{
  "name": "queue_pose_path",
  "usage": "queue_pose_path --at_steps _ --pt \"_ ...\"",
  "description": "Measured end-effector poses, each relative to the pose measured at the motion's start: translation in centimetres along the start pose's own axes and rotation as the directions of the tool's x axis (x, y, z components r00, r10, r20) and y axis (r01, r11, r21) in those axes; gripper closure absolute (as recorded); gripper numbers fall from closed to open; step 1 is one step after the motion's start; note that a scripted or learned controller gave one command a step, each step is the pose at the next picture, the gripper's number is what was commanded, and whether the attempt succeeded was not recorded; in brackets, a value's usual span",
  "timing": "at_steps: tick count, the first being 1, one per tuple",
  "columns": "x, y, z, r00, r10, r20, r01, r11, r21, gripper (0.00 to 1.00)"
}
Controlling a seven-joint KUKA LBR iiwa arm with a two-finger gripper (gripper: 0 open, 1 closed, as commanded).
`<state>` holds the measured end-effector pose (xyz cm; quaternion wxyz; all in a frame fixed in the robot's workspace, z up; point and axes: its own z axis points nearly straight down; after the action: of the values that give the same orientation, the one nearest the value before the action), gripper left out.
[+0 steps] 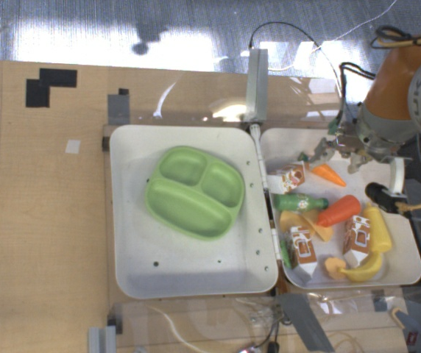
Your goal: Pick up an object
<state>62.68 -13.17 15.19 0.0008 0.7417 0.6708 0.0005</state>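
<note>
Two white bins sit side by side on your tabletop. Your gripper hangs over the far end of the right bin, fingers spread apart with nothing between them. Directly beneath it lies an orange carrot, with a small carton just to its left. Nearer you from the gripper are a green bottle, a red pepper and a banana. Well to the gripper's left, a green divided plate rests in the left bin.
</note>
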Motion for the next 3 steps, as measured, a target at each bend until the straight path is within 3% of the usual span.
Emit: queue_pose_path --at_steps 1,2,3 --pt "-3.9 1.4 0.5 0.987 -0.164 0.002 0.164 0.986 -0.006 0.0" --pt "-2.8 2.2 6.4 0.995 -0.102 0.001 0.102 0.995 -0.007 0.0" --pt "-7.3 -4.0 4.9 0.995 -0.098 0.001 0.098 0.995 -0.003 0.0"
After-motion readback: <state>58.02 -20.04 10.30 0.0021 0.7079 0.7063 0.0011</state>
